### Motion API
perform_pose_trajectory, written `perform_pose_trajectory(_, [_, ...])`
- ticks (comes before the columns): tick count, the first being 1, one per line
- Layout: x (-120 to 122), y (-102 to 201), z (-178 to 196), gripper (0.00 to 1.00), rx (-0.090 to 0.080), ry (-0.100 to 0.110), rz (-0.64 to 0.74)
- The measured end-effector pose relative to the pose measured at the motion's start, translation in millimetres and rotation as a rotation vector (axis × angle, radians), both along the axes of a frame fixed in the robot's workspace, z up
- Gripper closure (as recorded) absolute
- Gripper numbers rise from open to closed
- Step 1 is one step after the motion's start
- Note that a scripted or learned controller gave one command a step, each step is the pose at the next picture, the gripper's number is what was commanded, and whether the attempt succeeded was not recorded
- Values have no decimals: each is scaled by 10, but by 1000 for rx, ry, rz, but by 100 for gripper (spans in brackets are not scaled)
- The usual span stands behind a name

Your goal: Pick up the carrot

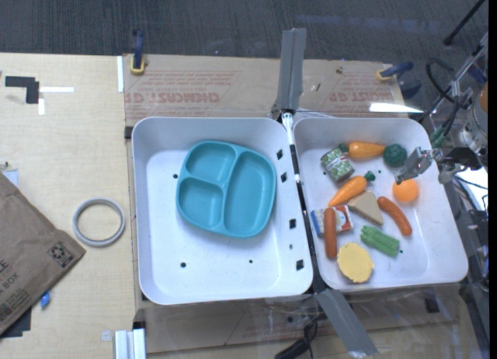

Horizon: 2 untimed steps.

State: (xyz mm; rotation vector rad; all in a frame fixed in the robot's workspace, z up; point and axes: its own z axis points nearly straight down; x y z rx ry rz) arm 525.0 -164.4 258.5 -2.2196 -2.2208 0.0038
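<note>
Two white bins side by side on the bench. Left bin (155,272) carrying just a teal plate (227,189) with three compartments, sitting roughly mid-bin. Right bin (443,268) crowded with toy food. Carrot (348,189) lying tilted near the middle of the right bin, thick end up toward the far side, tip pointing at the near-left corner, touching or almost touching a tan wedge (366,209) beside it (hard to call). Second, lighter carrot-ish piece (365,148) up by the far edge, next to a dark green ball (395,154). Gripper (415,165) hovering low near the right edge of the right bin, just above an orange ball (405,189), well apart from the carrot. Can't tell if open or closed, too small and blurry. Elsewhere in that bin: green can (338,164), two sausages (331,232) (394,215), green veg (380,239), yellow disc (356,262) near the near edge. Tape roll (99,220) out on the bench, left of the bins.
</note>
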Motion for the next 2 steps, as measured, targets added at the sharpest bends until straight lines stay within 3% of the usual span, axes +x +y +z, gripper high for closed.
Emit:
perform_pose_trajectory(1, [78,472,134,0,-1,-3,181])
perform_pose_trajectory(2, [-432,581,127,0,1,-1,365])
